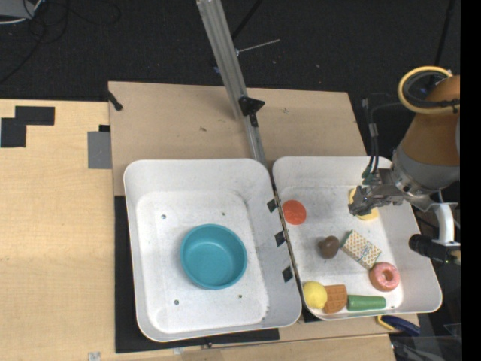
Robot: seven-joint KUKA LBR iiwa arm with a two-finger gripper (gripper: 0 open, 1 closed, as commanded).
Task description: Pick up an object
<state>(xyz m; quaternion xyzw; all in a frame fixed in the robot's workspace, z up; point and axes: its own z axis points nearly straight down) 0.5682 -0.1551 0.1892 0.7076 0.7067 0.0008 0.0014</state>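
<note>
My gripper (363, 204) hangs low over the far right part of the right bin (323, 173), directly above a small yellow object (367, 214) that peeks out beneath it. Loose in the same bin lie an orange ball (294, 213), a brown lump (328, 247), a patterned white block (361, 249), a pink donut (384, 277), a yellow lemon (315, 295), an orange-brown piece (335, 298) and a green piece (365, 302). The gripper body hides whether the yellow object is between the fingers.
The left bin (150, 183) holds a teal bowl (214, 256). A slanted metal rail (229, 62) rises from between the bins toward the back. The grey and orange arm (432, 138) fills the right side above the bench.
</note>
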